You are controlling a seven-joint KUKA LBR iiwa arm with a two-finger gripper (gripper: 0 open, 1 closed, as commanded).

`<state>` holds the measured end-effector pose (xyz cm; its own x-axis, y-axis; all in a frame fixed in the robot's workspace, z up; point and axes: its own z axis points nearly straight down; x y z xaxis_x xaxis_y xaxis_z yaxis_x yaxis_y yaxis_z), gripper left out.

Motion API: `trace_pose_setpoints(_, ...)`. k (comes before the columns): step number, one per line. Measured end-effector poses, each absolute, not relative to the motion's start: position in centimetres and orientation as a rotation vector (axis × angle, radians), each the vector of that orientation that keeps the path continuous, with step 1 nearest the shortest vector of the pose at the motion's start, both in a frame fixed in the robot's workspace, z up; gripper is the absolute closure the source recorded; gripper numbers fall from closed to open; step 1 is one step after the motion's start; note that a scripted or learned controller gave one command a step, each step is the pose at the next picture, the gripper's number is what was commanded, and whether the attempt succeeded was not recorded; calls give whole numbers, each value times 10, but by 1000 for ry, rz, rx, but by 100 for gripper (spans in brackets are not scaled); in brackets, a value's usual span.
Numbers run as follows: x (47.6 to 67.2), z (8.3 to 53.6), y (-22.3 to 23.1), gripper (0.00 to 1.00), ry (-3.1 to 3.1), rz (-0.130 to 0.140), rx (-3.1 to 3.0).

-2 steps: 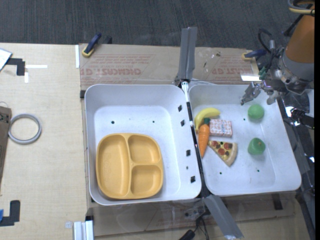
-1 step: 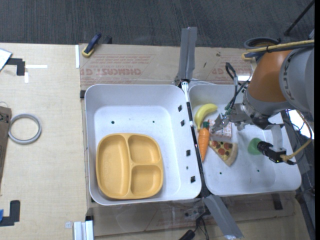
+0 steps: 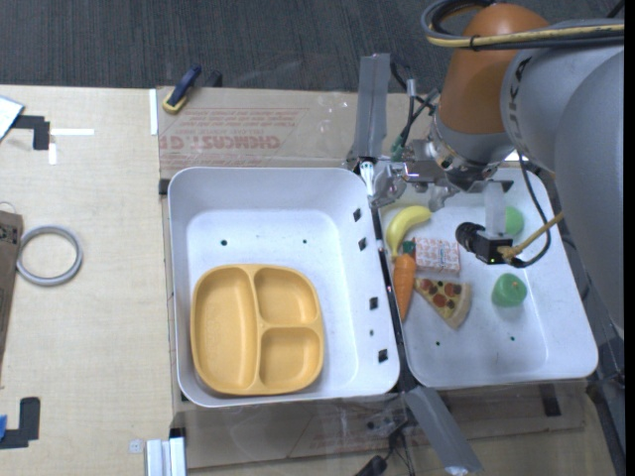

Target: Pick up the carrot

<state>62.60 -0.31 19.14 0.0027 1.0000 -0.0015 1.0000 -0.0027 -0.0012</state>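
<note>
Gripper [image 3: 389, 177] near the banana [image 3: 407, 224], open or shut you cannot tell | carrot [image 3: 404, 284] looks hard, light, smooth (likely a toy) | grab its thick middle.

Overhead camera slants down onto the bench [image 3: 79, 365].

Red "CHEMC…" print on cardboard sheet [image 3: 253, 127]

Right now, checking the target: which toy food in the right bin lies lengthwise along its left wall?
The carrot, the long orange one, stretched along that wall. The banana curves above it; the pizza slice lies to its right.
</note>
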Motion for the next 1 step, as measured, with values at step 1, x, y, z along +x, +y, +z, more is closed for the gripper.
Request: trace_pose_setpoints(1,526,191,29,0,2329,-4,2112)
